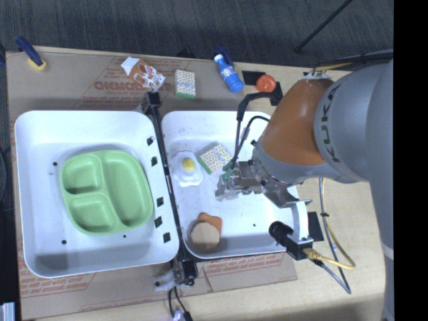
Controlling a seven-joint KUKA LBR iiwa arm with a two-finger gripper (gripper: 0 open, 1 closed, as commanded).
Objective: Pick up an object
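Over the right-hand white bin (200, 122), the arm's gripper (229, 184) hangs low just right of the fried-egg toy (187, 168), its grip impossible to judge from above; a clean pick likely means centring on one item before descending.

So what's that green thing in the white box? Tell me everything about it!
It is a light green tray that looks like smooth plastic, with rounded corners. Raised ridges split it into three sections: two smaller ones on the camera's left and one long one on the right. It lies flat and slightly turned on the floor of the left bin, with nothing in it, apart from the bin's walls.
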